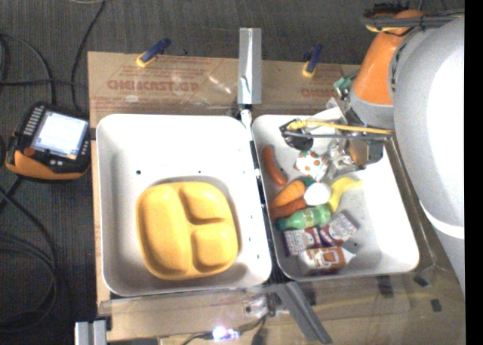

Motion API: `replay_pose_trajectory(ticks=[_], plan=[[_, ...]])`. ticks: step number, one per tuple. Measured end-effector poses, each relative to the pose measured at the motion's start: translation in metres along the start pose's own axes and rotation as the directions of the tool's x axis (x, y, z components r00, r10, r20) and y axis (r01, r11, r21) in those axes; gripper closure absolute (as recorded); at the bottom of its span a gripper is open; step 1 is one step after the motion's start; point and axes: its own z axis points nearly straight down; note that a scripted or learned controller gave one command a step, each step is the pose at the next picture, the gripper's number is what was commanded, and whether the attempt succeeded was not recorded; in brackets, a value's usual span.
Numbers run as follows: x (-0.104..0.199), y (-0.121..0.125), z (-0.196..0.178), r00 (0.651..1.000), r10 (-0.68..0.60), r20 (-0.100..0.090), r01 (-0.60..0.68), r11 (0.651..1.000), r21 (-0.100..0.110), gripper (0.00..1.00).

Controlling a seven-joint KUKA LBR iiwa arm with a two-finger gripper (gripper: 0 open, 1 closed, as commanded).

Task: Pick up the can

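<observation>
Tool over right bin's far end, grip state can't tell.
Grey arm with orange band [377, 72] enters from the right; tool [336, 147] sits over the right shallow white bin [392, 245]. Left white bin [113, 140], well left of tool, holds a yellow compartment tray [189, 226]. Small red-and-white can [311, 164] lies just beside the tool, above the orange carrot [288, 194], green bottle [306, 219] and banana [343, 185].
</observation>
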Motion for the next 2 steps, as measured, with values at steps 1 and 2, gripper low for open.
replay_pose_trajectory(ticks=[1, 2], plan=[[0.0844, 0.0012, 0.0076, 1.0, -0.023, -0.002, 0.023, 1.0, 0.002, 1.0], [0.0837, 0.0012, 0.0005, 1.0, -0.026, 0.003, 0.026, 1.0, 0.006, 1.0]])
